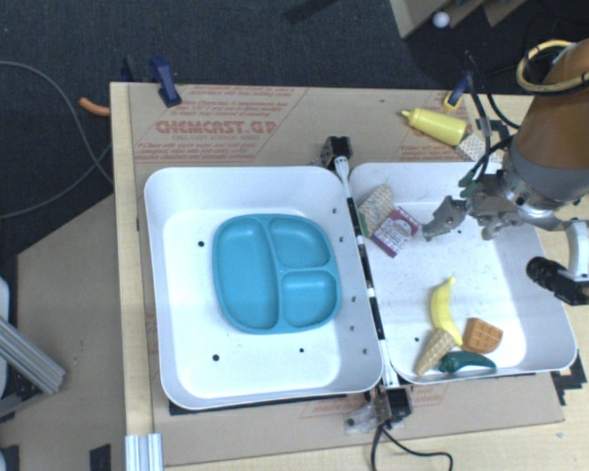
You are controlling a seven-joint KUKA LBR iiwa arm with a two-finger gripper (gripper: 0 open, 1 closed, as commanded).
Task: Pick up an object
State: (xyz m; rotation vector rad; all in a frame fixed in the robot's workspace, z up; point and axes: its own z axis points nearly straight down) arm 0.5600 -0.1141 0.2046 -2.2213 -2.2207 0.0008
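The arm point(560, 130) shows a broad orange band, rounded and glossy, above a pale grey wrist collar. Below that sits a darker grey metal head of blocky parts. The claw point(440, 224) is grey metal. Thin black cables run alongside the upper arm.

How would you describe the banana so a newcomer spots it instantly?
Look in the right bin, toward its near edge. The banana lies just above a waffle piece and an ice cream cone. It alone there is bright yellow and curved.
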